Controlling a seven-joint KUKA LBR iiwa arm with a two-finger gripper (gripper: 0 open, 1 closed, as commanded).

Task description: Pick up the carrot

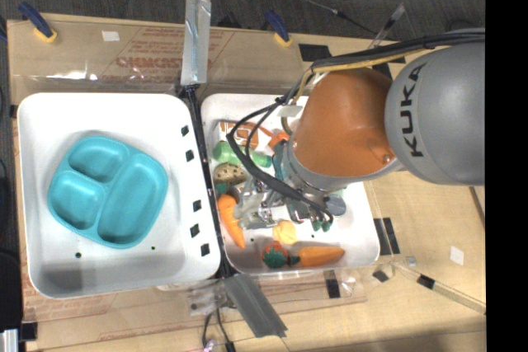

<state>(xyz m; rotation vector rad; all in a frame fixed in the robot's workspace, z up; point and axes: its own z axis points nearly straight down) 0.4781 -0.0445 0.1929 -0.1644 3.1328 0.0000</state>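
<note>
The carrot [315,255] lies in the right bin [363,247] by its near wall, long axis running left-right (green top leftward), just nearward of the gripper [266,208], whose grip state I cannot tell.

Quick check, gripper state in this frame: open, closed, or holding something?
Gripper: cannot be told; it sits low in the right bin among the toy food, beside a carrot, with nothing seen held.

Orange carrot [320,255] with green top, teal divided plate [107,190], white bins [41,128], orange-banded grey arm [437,115]
</note>
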